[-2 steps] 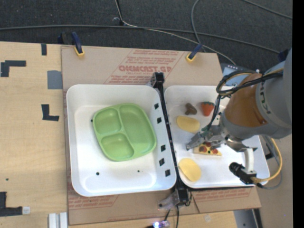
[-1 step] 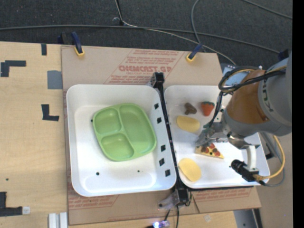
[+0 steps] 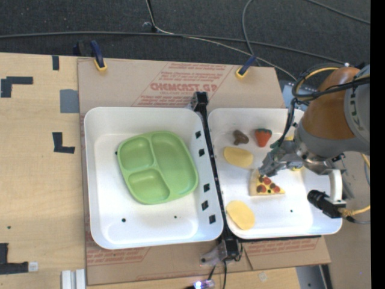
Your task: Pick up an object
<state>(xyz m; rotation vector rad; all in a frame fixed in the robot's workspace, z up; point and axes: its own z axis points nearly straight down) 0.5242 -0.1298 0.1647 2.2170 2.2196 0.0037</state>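
Desk (image 3: 36, 179) carries two white bins; the left bin (image 3: 99, 131) holds a green tray (image 3: 157, 167). Right bin (image 3: 301, 218): tool (image 3: 269, 166) low over the pizza slice (image 3: 265, 186), finger state unclear. Flat slice may slip the pinch.

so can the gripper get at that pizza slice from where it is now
Probably yes. The gripper hangs right over the top corner of the pizza slice in the right bin, and nothing covers the slice. The yellow piece lies close on the left, but apart from it.
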